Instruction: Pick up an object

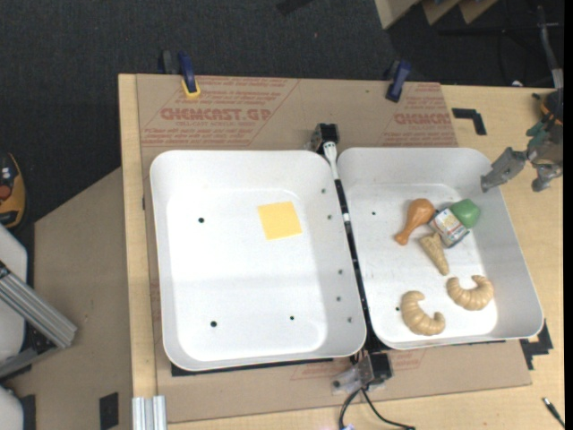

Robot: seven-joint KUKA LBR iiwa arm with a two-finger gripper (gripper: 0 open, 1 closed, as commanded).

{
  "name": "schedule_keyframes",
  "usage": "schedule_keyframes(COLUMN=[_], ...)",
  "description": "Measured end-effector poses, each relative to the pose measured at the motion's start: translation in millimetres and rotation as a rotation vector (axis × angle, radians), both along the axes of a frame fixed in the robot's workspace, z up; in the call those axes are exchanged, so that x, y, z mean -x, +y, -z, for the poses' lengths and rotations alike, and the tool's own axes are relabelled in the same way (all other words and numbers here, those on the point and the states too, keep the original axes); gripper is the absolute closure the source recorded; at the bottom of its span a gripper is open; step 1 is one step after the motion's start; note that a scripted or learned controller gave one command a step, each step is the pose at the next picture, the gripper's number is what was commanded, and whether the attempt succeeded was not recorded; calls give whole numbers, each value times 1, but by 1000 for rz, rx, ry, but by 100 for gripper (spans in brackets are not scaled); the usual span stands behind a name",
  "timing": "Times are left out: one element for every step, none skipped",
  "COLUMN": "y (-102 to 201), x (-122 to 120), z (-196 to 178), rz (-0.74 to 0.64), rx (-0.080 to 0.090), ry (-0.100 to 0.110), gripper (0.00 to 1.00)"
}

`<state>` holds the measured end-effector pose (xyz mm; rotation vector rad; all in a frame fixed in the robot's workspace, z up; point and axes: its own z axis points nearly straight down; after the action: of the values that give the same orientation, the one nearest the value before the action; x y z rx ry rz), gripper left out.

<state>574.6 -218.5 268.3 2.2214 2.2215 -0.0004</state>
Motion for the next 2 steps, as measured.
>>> schedule_keyframes(y=[0, 94], x=[-1, 47], z=[-11, 20], rz=[-1, -7], rx=[2, -6], ry=[-3, 7], gripper=[100, 100])
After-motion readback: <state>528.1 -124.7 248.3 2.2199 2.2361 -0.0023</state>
